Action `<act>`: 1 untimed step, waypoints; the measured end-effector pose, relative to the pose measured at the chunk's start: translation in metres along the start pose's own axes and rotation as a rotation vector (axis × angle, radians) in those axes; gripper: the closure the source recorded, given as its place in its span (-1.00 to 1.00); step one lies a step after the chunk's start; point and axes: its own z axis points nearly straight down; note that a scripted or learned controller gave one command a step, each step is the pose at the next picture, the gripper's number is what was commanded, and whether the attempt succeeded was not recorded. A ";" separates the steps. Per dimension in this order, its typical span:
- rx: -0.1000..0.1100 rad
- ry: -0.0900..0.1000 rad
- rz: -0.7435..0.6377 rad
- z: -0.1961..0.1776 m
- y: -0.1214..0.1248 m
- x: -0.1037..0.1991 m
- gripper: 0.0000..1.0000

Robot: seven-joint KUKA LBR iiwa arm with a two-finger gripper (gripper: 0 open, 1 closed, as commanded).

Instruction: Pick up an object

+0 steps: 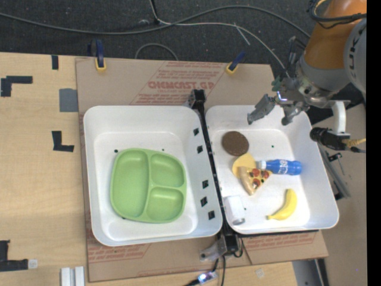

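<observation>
- In the right bin [318, 219], five small things are lying well spread: a brown cookie [235, 142], a pizza slice [250, 176], a blue-and-white bottle [283, 167] on its side, a banana [286, 206] and a small white piece [233, 206] near the front left corner.
- You are looking at the tool [271, 113] hanging over that bin's back edge with its two fingers spread wide and nothing between them.
- You are probably best served by the bottle: it looks stiff and light, but being round and smooth it may roll, so close across its body, not along it.
- The banana is looking firm too; take it at mid-curve, where the sides run nearly parallel.
- The cookie and pizza slice are lying flat and low, giving the fingers little to catch; the slice is touching the bottle's cap end.
- In the left bin [95, 136], the green tray [149, 186] is sitting wide and shallow, a poor fit for this tool.
</observation>
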 end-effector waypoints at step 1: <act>-0.010 -0.002 -0.002 -0.006 0.002 0.000 -1.00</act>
